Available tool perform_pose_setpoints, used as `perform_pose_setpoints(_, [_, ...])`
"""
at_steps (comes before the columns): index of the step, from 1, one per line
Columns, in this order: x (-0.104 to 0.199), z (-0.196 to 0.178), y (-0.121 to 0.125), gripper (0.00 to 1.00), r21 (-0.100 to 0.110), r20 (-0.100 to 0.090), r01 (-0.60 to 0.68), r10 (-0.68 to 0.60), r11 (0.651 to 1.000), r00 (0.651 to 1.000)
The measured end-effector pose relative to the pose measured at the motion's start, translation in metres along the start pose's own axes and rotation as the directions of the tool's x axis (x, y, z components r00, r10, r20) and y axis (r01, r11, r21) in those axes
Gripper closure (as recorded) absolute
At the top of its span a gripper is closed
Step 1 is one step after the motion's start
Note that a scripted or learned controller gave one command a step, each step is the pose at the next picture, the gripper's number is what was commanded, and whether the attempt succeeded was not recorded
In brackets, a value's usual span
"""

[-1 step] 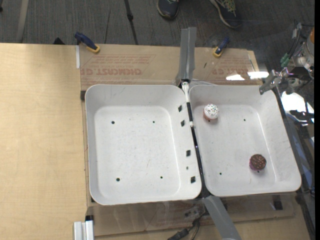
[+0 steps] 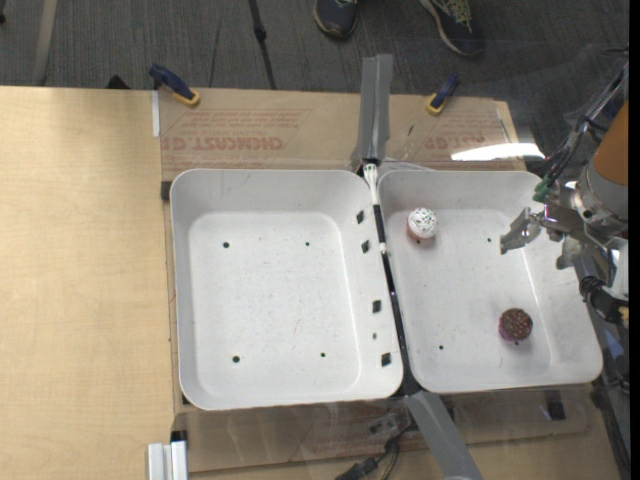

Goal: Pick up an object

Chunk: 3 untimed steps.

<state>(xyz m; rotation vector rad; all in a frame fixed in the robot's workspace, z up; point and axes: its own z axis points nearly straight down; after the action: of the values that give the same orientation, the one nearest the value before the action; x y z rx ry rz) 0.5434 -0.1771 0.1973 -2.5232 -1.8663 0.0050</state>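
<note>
Two small objects lie in the right bin [image 2: 470, 363]. The first is a white ball with faint coloured speckles [image 2: 422, 223], located near the bin's far left corner, close to the divider between the bins. The second is a dark reddish-brown round object [image 2: 516, 324], located in the near right part of the same bin, well apart from the ball. Both rest on the bin floor; neither is in contact with the arm.

The gripper [image 2: 522, 233] is positioned above the far right part of the right bin, between the two objects in depth and to the right of the ball. Nothing is visible between its fingers. The fingers are too small and indistinct to tell whether they are apart or together.

The arm [image 2: 600, 193] enters from the right edge, with its orange band visible above the wrist.

The left bin [image 2: 185, 268] sits beside the right bin, with their rims touching. Both bins rest on a cardboard sheet [image 2: 260, 133] held by two clamps [image 2: 172, 83] on the far edge. Two shoes [image 2: 340, 3] are visible on the floor beyond the bench.
</note>
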Motion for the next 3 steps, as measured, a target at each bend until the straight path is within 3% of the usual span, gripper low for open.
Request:
perform_pose_setpoints(1, [-0.012,0.107,-0.060,0.00,-0.001,-0.001,-0.075,0.075,0.997,0.997])
perform_pose_setpoints(2, [-0.013,0.098,-0.059,1.00,0.000,-0.001,-0.078,0.078,0.997,0.997])
perform_pose_setpoints(3, [0.006,0.006,-0.011,1.00,-0.004,0.001,-0.042,0.042,0.999,0.999])
